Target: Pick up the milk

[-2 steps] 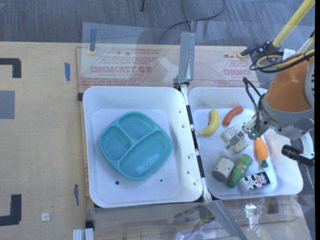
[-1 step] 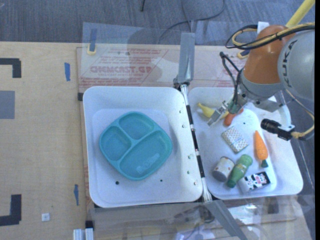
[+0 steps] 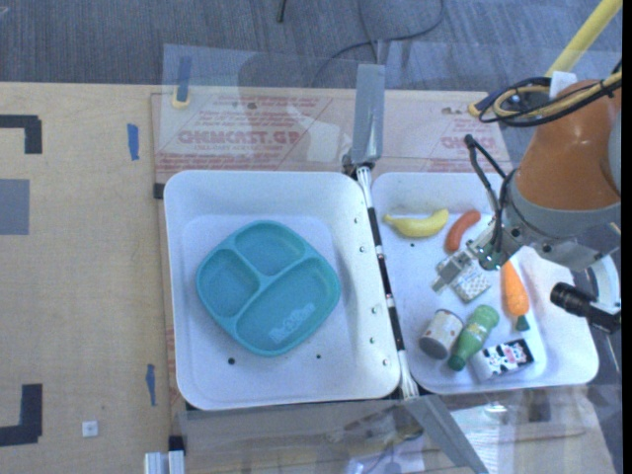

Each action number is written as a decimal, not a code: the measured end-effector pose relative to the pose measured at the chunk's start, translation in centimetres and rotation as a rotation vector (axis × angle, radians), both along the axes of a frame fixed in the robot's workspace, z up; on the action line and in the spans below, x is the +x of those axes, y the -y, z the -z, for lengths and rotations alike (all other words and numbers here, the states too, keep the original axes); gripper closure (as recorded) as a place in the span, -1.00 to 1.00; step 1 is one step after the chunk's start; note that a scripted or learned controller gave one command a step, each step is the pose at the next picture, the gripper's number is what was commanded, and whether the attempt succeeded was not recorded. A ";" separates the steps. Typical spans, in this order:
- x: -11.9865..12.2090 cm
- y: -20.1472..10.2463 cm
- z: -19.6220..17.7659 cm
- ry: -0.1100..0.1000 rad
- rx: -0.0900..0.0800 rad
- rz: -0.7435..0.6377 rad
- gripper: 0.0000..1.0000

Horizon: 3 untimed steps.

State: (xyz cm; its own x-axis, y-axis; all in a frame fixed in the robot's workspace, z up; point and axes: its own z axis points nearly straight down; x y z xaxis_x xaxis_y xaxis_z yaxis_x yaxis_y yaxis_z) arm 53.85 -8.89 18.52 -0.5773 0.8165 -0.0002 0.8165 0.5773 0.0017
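Note:
The milk (image 3: 510,356) is a small white carton with black cow patches. It lies near the front right corner of the right bin (image 3: 583,363), next to a green bottle (image 3: 472,335). My gripper (image 3: 455,270) hangs over the middle of that bin, well behind and to the left of the milk. Nothing is seen held in it. The grey and orange arm (image 3: 568,166) covers the bin's back right part.
The right bin also holds a banana (image 3: 419,223), a red sausage-shaped item (image 3: 459,230), a carrot (image 3: 514,293), a small grey checkered piece (image 3: 473,285) and a tin can (image 3: 438,333). A teal divided plate (image 3: 268,285) lies in the left bin (image 3: 197,196).

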 end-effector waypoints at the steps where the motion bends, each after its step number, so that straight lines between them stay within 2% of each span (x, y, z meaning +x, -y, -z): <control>1: -5.6 3.7 9.6 0.010 -0.001 -0.081 -1.00; 2: 1.2 9.2 -0.2 0.004 -0.002 -0.056 -1.00; 3: 1.2 9.2 -0.1 0.003 -0.002 -0.056 -1.00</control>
